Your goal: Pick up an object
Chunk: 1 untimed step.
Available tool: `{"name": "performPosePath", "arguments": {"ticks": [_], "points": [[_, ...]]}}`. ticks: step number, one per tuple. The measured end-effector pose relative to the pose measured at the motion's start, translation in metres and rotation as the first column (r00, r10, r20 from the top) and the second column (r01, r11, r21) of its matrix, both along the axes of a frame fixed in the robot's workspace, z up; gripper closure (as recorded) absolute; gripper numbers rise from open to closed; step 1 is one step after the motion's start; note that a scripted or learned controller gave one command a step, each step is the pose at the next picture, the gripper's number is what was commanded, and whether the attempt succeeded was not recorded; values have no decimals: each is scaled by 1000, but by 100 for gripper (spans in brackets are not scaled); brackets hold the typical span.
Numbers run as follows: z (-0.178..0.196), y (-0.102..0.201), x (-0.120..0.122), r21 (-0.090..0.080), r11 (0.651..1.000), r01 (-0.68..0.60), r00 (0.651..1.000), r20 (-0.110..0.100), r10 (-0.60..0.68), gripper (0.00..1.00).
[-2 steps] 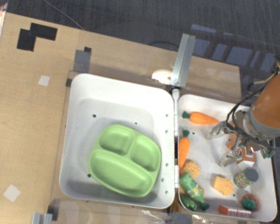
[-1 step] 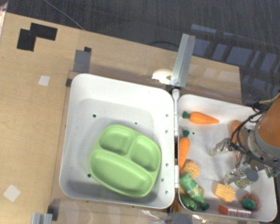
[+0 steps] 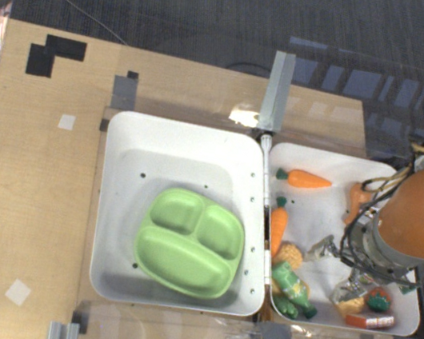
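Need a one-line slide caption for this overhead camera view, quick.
KUKA arm reaches into the right bin of toy food, carrot included; a green divided plate sits in the left bin.

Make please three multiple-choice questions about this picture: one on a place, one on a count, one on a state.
1. Where does the green divided plate lie?
A. in the left bin
B. in the right bin
C. on the wooden bench

2. How many compartments does the plate have?
A. two
B. three
C. five

3. Where is the arm now?
A. over the left bin
B. over the right bin
C. outside both bins

Answers:
1. A, the plate rests on the floor of the left bin.
2. B, two small compartments at the top and one long one below.
3. B, it hangs above the toy food at the right side of the right bin.
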State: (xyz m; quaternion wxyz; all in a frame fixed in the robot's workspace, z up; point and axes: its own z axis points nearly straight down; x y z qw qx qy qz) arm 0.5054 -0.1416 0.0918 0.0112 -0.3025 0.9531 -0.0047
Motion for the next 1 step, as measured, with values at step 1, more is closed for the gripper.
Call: {"name": "performPosePath", "arguments": {"ticks": [1], "points": [[-2,-1,76,-1,995,-101,995,-8,101,0]]}}
